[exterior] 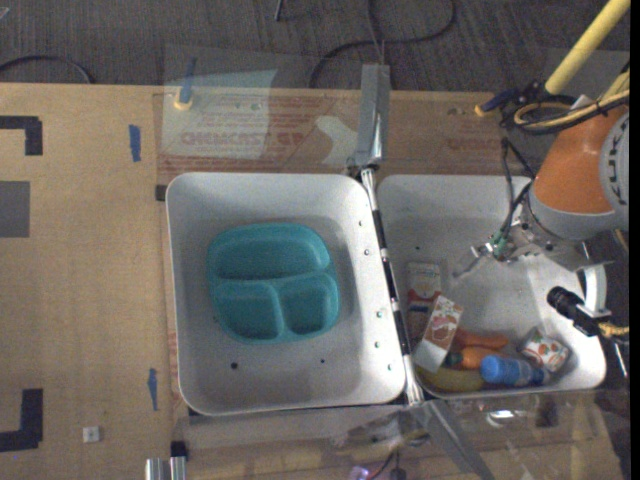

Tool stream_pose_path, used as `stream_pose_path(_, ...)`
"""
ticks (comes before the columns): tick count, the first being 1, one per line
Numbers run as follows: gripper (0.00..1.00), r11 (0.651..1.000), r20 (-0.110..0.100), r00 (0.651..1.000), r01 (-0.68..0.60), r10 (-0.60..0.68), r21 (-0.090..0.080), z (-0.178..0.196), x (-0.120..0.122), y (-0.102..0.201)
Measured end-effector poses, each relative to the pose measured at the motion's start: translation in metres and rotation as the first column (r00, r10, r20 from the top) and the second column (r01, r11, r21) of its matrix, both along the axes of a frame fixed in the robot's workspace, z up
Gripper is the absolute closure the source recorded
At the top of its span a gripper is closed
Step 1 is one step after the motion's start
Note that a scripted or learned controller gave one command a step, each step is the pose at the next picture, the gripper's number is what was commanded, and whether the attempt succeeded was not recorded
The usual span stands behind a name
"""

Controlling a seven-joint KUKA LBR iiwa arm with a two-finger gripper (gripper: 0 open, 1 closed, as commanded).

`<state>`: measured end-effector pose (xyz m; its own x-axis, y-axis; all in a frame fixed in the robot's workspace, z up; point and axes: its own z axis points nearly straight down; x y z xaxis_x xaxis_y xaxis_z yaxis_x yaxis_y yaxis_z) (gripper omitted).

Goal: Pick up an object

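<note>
The desk [80,298] is a pale wooden board marked with black squares and short strips of blue tape. At its far edge lies a clear sheet [235,113] with faint reddish print, too blurred to read. Two white bins sit side by side, touching along a metal strip. The left bin [190,368] holds a teal divided tray [272,280] lying flat near its middle, with bare floor on every side of it. The right bin [430,203] has its far half bare, while its goods crowd the near edge.

The grey arm with its orange band [580,173] reaches in from the right, over the far right part of the right bin. The claw [497,248] hangs above bare bin floor, apart from the goods; whether it is spread or pressed together cannot be told.

Among the goods, a small carton [440,330] with red and white print leans near the dividing wall, its label unreadable. Beside it lie a yellow banana [450,379], a blue bottle [510,370], an orange piece [482,341], and a small red-and-white packet [546,351] in the near right corner.
</note>
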<state>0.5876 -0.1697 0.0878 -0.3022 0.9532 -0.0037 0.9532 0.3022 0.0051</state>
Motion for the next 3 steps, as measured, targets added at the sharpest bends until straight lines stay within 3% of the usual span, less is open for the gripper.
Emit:
stream_pose_path(1, 0.0, 0.995, -0.012, 0.995, -0.096, 0.096, 0.009, 0.014, 0.08, -0.049)
stream_pose_path(2, 0.0, 0.685, -0.002, 0.685, -0.729, 0.729, -0.004, 0.073, 0.065, -0.052)
stream_pose_path(3, 0.0, 0.606, -0.003, 0.606, -0.796, 0.796, -0.002, 0.046, 0.0, -0.053)
